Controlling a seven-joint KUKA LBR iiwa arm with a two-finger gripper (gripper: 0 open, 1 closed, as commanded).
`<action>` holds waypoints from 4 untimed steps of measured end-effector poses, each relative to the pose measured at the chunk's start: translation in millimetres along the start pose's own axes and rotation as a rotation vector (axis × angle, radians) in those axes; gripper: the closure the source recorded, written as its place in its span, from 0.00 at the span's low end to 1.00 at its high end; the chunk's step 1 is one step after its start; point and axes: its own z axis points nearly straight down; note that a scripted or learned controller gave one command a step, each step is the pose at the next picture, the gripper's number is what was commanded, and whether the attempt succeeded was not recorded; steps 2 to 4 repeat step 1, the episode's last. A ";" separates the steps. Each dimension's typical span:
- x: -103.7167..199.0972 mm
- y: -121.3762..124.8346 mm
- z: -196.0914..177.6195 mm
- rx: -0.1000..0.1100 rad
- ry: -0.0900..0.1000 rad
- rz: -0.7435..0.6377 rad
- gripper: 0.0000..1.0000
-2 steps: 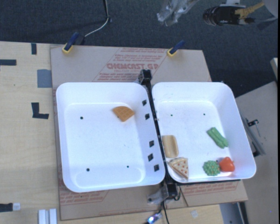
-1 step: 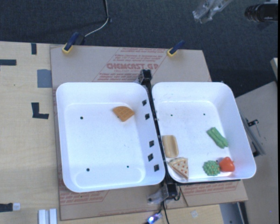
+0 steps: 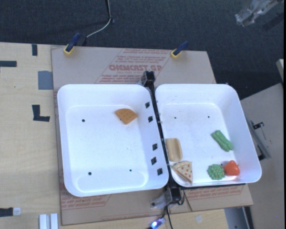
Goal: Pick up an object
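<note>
My gripper (image 3: 257, 6) hangs blurred at the top right, high off the bench and well away from both bins. In the left bin (image 3: 66, 128) lies one orange-brown wedge (image 3: 126, 115) near its far right part. The right bin (image 3: 236, 104) holds a tan bread-like piece (image 3: 174, 149) and a waffle-patterned triangle (image 3: 183, 171) against its left wall. A green pod (image 3: 221, 140) lies toward the right side. A green broccoli piece (image 3: 215, 171) and a red tomato-like piece (image 3: 231, 168) sit together in the near right corner.
Both bins rest on a brown cardboard sheet (image 3: 133, 68) held by two clamps (image 3: 72, 42) at its far edge. A black cable (image 3: 105, 13) runs off the top. Black clips (image 3: 155, 149) join the bins along the middle divider.
</note>
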 end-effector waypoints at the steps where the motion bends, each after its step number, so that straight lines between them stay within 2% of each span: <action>1: 107.1 -0.5 -0.4 0.002 0.004 -0.016 1.00; 4: 107.1 -0.5 -0.4 0.002 0.004 -0.016 1.00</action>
